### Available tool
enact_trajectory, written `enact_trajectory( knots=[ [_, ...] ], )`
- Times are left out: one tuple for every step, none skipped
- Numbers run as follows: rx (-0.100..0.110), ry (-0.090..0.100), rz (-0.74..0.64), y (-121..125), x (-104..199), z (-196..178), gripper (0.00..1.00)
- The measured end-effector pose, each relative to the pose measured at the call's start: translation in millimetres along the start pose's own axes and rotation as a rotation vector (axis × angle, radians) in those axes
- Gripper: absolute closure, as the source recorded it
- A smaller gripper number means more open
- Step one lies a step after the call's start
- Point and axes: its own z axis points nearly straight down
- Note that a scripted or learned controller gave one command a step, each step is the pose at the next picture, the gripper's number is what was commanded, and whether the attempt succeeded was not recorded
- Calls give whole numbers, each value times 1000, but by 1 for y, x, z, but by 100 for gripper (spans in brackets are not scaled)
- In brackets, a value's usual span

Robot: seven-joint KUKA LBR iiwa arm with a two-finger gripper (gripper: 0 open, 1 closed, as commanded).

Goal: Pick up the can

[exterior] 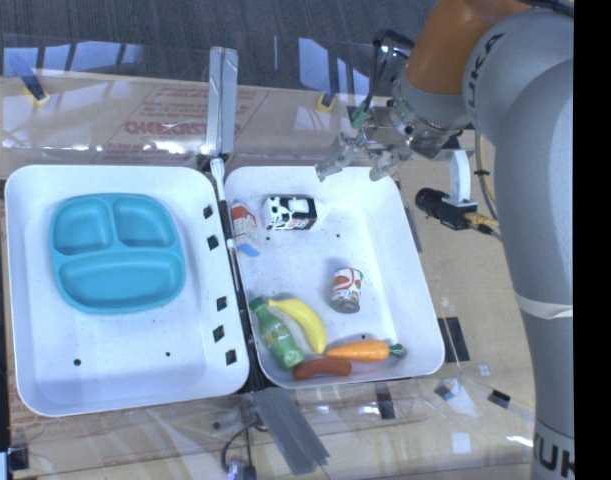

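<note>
One can (pixel 346 290) lies tilted, long axis near-vertical in view.

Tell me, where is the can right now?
The can lies in the right bin, near its middle, just above the banana and carrot.

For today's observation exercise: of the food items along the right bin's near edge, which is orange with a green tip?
The carrot, lying at the near right corner beside the brown sausage. The banana is yellow, the bottle green.
</note>
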Motion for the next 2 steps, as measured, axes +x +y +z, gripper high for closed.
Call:
enact_trajectory(
  knots=[
    [0, 0, 100, -66, -61, 90, 0],
    [0, 0, 36, -115, -52, 152, 0]
  ],
)
